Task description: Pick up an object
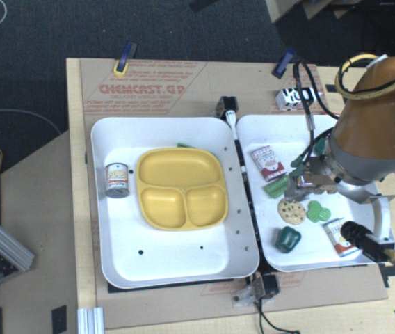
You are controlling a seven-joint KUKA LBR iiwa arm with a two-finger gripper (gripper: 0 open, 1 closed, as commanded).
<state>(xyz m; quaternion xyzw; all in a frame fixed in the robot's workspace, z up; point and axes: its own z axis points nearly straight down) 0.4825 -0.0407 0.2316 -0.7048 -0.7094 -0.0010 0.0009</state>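
Note:
My gripper (304, 184) hangs low over the middle of the right bin (309, 255). Just left of it lies a green strip (275, 186). Below it sit a round speckled cookie (291, 211) and a light green toy (318, 211). A red and white packet (267, 160) rests toward the bin's back left. A dark green pepper (287, 239) stands near the front. Another red and white packet (336, 234) lies at the front right, partly covered by the arm. Nothing visibly hangs from the gripper.
The left bin (170, 255) holds a yellow divided plate (181, 187), a small can (117, 180) to its left, and a green sliver (186, 145) behind the plate. The arm's orange band (375, 117) overhangs the right bin's back right.

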